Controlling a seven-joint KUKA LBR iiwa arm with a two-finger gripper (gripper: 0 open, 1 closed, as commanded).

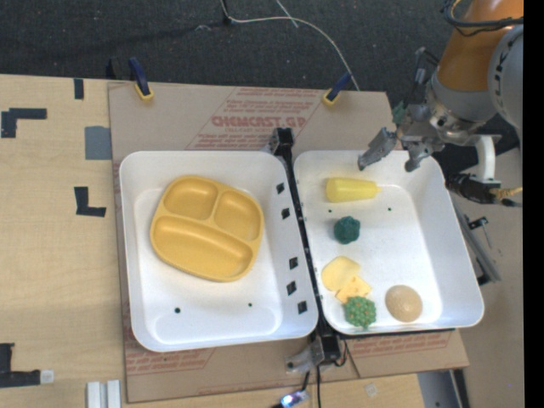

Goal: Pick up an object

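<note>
Nearest the camera, along the front edge of the right bin [455, 253], sit a green broccoli-like piece [360, 312], a tan egg-shaped ball [403, 303] just beside it, and pale yellow flat pieces [344, 278] touching the green one. Farther in, near the bin's middle, lies a dark green round lump [346, 229]; beyond it, toward the back wall, a yellow corn-like cylinder [350, 189] on its side. All of these rest on the bin floor, so nothing is lifted: the pick looks not yet done, and descent, closing and lift all appear left to do. The left bin [136, 253] carries a yellow divided plate [206, 227] lying flat. At the far right corner of the right bin, the gripper [393, 153] hangs above the back rim, its two fingers spread apart with nothing between them. It stands near the corn-like cylinder but apart from it; that piece seems the likeliest candidate, though this is a judgement. Farthest back, the brown cardboard sheet [246, 117] under the bins on the desk [51, 228] bears red print reading roughly "CHEMCAST GP"; the smaller red lines are too faint to read. Two blue-and-yellow clamps [140, 82] pin its far edge.
</note>
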